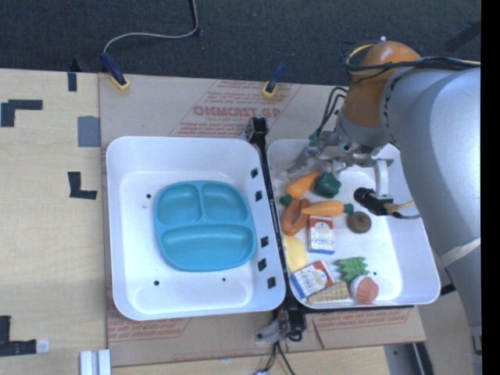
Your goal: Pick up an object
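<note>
My arm (pixel 437 131) is a broad, smooth, light-grey shell, rounded like a thick tube. Above my wrist sits a glossy orange band (pixel 379 84), domed on top. Thin black cables (pixel 355 65) loop around it. Below, my pincer (pixel 324 161) is a cluster of dull metal parts with a small black fitting at its side

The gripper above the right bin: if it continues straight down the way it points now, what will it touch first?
Probably the orange carrot with the green top, which lies directly under the gripper in the right bin. Depth is unclear from this slanted view, so it could land just beside it.
</note>
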{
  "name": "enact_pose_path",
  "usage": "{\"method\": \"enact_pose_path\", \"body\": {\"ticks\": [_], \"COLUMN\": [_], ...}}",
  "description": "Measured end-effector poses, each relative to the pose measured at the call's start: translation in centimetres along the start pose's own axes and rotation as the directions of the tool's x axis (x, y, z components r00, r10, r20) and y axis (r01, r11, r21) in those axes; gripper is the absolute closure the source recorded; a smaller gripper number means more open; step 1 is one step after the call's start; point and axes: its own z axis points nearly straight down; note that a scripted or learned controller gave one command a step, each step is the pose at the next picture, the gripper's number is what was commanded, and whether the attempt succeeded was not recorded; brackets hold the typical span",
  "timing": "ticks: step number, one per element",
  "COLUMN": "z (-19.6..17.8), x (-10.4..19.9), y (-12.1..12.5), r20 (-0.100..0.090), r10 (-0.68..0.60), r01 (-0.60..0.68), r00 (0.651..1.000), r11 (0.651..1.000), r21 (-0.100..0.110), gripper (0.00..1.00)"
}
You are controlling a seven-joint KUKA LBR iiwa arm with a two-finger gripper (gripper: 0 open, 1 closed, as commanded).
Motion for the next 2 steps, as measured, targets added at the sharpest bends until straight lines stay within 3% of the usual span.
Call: {"method": "enact_pose_path", "body": {"ticks": [2], "z": [0.5], "x": [1.7], "y": [-2.8], "r20": [0.0], "r10": [0.0], "r01": [0.0], "r00": [1.0], "r11": [1.0], "r21": [-0.001], "gripper": [0.0]}}
